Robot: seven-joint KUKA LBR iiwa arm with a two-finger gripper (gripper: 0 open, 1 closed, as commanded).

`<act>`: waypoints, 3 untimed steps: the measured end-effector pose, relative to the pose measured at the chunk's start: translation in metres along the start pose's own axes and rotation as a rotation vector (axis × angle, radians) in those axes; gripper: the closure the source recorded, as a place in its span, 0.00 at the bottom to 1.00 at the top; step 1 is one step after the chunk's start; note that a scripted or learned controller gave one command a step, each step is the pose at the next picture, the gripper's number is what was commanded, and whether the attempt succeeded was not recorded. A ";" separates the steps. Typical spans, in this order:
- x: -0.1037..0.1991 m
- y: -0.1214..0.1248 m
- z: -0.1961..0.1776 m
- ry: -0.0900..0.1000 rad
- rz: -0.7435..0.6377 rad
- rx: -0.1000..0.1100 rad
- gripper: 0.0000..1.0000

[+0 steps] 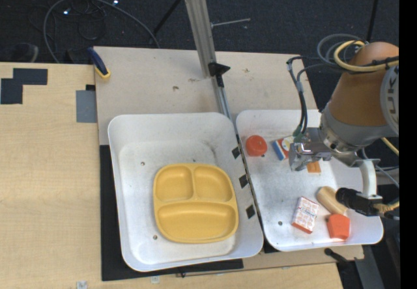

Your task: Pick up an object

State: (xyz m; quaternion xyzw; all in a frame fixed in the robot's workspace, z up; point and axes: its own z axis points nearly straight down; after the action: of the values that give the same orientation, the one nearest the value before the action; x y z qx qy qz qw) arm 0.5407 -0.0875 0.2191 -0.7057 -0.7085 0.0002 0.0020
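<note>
My gripper [301, 156] hangs low over the back of the right bin [280, 183], beneath the grey wrist with its orange band. A small blue, white and red item [283, 148] lies just left of it, and a small orange piece [315, 167] peeks out at its right. A red-orange round object [256, 146] sits further left, near the bin's left wall. Toward the front lie a white and red carton [304, 214], an orange block [338, 226] and a tan cylinder [329, 198]. Nothing is visibly held.
The left bin [130, 151] holds a yellow divided plate [195, 202]. A metal post [201, 27] rises behind the bins, and a rod runs down from it between them. The wooden bench top [45, 170] extends to the left.
</note>
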 end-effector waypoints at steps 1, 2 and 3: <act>0.050 -0.002 0.004 0.000 -0.001 0.001 1.00; 0.101 -0.021 0.011 -0.001 0.000 0.003 1.00; 0.148 -0.024 0.003 -0.002 -0.001 -0.001 1.00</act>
State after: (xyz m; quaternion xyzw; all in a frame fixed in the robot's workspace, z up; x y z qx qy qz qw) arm 0.5164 0.0604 0.2165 -0.7054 -0.7088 0.0007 0.0010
